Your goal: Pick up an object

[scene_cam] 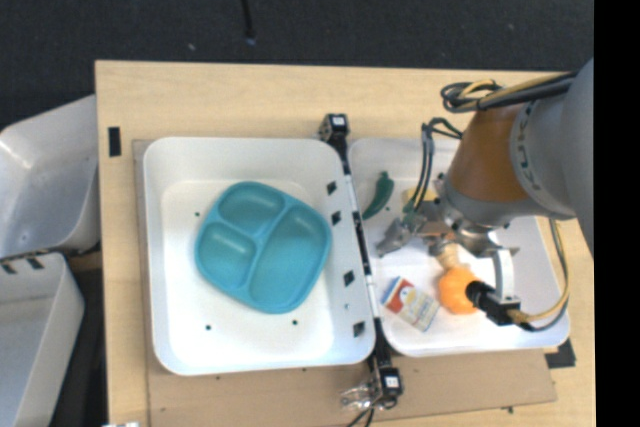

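The left bin (160, 215) on the counter (120, 95) holds a blue divided plate (262, 247). In the right bin (480, 340): a green item (379, 194), a small card box (410, 302), an orange ball (456, 292) (beside the box). The tool (455, 250) hangs above the ball; its grip state cannot be determined.

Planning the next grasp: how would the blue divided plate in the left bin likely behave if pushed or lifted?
The blue divided plate looks like moulded plastic, so probably stiff and light. It lies flat and wide, so it would likely slide across the left bin rather than roll or tip. Its low, smooth rim may offer little purchase and could slip from the claw.
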Robot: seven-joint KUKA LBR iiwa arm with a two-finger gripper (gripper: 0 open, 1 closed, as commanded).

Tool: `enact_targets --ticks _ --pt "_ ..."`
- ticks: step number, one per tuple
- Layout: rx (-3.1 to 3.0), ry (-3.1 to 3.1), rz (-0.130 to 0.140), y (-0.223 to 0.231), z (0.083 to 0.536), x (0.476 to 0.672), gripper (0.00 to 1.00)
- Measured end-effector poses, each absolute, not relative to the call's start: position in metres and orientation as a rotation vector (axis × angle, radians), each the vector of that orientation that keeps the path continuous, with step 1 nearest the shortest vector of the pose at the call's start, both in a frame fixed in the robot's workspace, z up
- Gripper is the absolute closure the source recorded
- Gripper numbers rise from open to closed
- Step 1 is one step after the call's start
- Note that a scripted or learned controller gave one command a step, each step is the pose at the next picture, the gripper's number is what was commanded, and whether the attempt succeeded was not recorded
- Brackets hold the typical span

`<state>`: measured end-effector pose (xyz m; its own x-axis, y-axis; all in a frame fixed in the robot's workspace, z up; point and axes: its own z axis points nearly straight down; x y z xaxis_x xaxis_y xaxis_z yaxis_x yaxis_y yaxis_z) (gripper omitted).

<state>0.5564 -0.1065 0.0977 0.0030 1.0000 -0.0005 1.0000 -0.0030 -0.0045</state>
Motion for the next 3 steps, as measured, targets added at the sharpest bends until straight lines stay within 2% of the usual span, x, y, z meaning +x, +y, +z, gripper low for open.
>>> enact_targets --ticks 1,2,3 --pt "-2.234 -2.211 -0.002 -0.108 0.112 0.558 1.00" --pt "-2.226 -2.224 -0.004 -0.110 0.159 0.567 1.00" --pt "-2.235 -2.215 -0.004 -0.120 0.211 0.562 1.00"
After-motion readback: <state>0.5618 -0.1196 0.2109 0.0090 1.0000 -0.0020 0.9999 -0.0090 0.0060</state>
